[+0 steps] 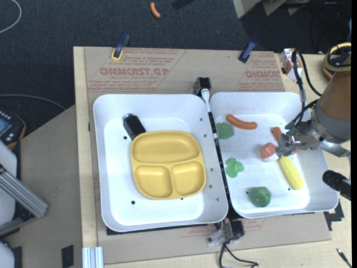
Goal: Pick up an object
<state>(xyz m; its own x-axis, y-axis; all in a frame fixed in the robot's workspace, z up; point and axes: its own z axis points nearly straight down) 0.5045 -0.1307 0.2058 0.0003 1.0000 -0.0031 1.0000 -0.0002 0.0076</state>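
- The gripper (285, 145) hangs low in the right bin (254, 106), toward its right side. Whether its jaws are spread or clenched I cannot tell, because the metal parts blur together at that spot.
- The likeliest target, in my judgement, is the small pink-red piece (269, 150) just left of the gripper tip, touching or nearly touching it. It is small and may roll, so a slightly off-centre closing could nudge it away instead of pinching it.
- The corn cob (292, 171) lies just on the near side of the gripper, tilted. If the gripper descends a little too near, it could catch the cob's end and drag it, or trap two things at once.
- A small orange-red piece (276, 132) sits just on the far side of the gripper (what it is I cannot make out). Crowding on both sides leaves little room for error.
- The sausage (241, 122), the two green leafy pieces (225, 130) (234, 167) and the green pepper (259, 196) lie farther left and nearer, well apart from the gripper, so they are unlikely to be disturbed.
- The left bin (111, 116) holds a yellow divided plate (167, 164) and a black block (133, 126), which have no bearing on this grasp.
- The cables (300, 88) hanging by the wrist could snag the bin's far-right rim when the arm lifts.
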